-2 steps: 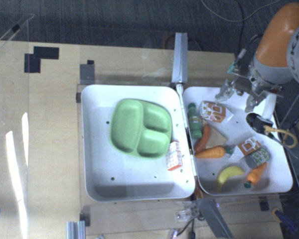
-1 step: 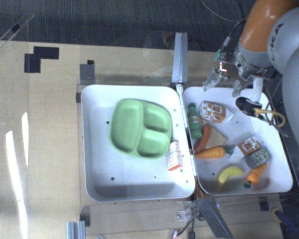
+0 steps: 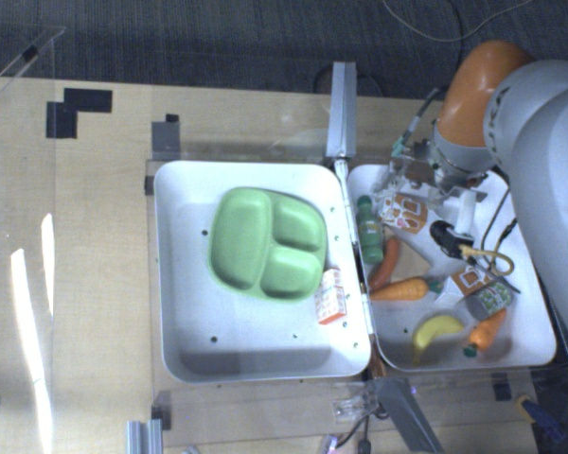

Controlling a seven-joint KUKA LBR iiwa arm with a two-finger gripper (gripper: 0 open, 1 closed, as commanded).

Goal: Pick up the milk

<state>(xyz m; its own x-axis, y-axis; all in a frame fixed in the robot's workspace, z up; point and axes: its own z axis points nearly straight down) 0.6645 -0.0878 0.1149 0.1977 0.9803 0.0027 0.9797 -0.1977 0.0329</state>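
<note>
A small white milk carton [image 3: 330,298] with red print lies on its side in the left bin [image 3: 180,348], against the right wall and just off the corner of the green divided plate [image 3: 267,241]. My gripper [image 3: 409,189] hangs over the back left corner of the right bin [image 3: 530,353], well right of and behind that carton. Directly beneath it lies a white packet with brown print [image 3: 403,214]. I cannot make out whether the packet is between the gripper's tips or just under them.
The right bin also holds a green bottle [image 3: 367,227], a red-orange carrot [image 3: 386,261], an orange carrot [image 3: 402,290], a banana [image 3: 437,330], another carrot [image 3: 488,329] and a small green and brown box [image 3: 487,293]. A metal post [image 3: 341,112] stands between the bins at the back.
</note>
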